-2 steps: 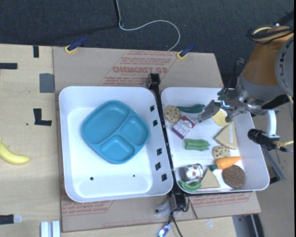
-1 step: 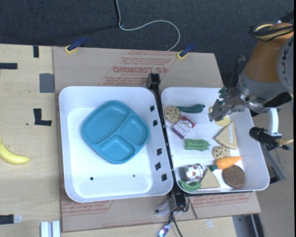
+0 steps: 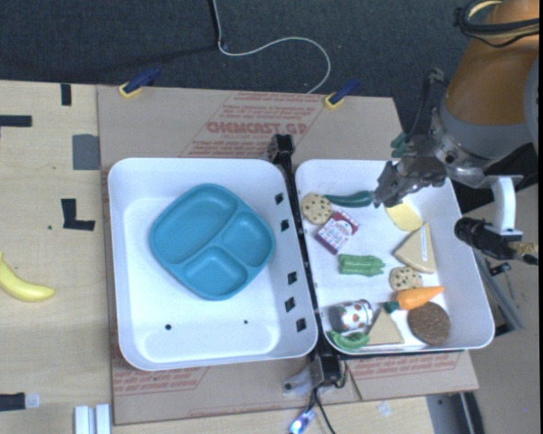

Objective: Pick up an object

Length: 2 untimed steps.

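The gripper (image 3: pixel 386 191) is poised over the right bin (image 3: pixel 471 269), beside a yellow slice (image 3: pixel 404 215). Its grip cannot be made out.

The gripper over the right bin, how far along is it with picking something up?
Done: the gripper is down in the right bin, at the green chili beside the cookie. In hand: nothing visibly between its fingers. Left: close on an item and lift it; carrot and the other food lie untouched.

Red printed lettering on the cardboard sheet (image 3: pixel 253 125) under the bins, upside down, too blurred to read
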Each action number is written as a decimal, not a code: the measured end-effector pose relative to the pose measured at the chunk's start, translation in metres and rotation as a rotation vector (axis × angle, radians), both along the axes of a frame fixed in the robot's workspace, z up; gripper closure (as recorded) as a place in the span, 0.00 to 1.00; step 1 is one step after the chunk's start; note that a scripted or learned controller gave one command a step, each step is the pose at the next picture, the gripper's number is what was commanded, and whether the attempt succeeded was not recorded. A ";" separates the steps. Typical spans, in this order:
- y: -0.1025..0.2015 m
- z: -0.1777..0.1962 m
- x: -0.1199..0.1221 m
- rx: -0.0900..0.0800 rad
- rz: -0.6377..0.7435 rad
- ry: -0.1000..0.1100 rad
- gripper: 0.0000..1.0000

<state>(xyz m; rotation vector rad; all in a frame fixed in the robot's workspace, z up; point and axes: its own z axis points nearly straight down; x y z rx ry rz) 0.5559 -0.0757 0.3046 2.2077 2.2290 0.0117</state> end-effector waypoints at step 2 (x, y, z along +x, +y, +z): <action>0.074 0.145 -0.059 -0.001 -0.007 0.004 1.00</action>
